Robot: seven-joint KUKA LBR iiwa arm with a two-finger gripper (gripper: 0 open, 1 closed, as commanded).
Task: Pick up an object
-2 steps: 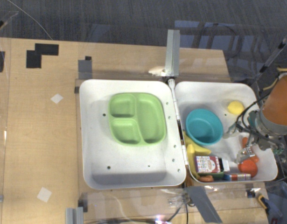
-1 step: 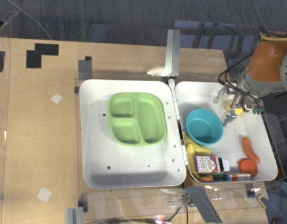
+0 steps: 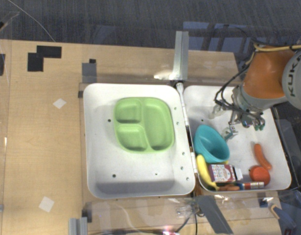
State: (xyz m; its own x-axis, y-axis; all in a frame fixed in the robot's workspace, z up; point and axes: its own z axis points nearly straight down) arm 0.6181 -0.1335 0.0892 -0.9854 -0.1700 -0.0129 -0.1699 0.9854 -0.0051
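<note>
— Where's the claw [image 3: 242, 126]?

— I see it hanging over the right shallow white bin [image 3: 277, 131], near the teal plastic cup [image 3: 210, 143]. Released or clenched, I cannot tell.

— And the objects?

— The cup lies on its side above a yellow banana [image 3: 203, 168]. A small printed box [image 3: 222, 172], an orange sausage-shaped toy [image 3: 262, 156] and a red ball [image 3: 260, 173] sit nearby. The green divided plate [image 3: 143, 124] rests in the left bin [image 3: 99, 146].

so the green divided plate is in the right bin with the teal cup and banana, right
Not quite. The camera view shows the green divided plate alone in the left bin; the teal cup and banana are in the right bin.
</note>
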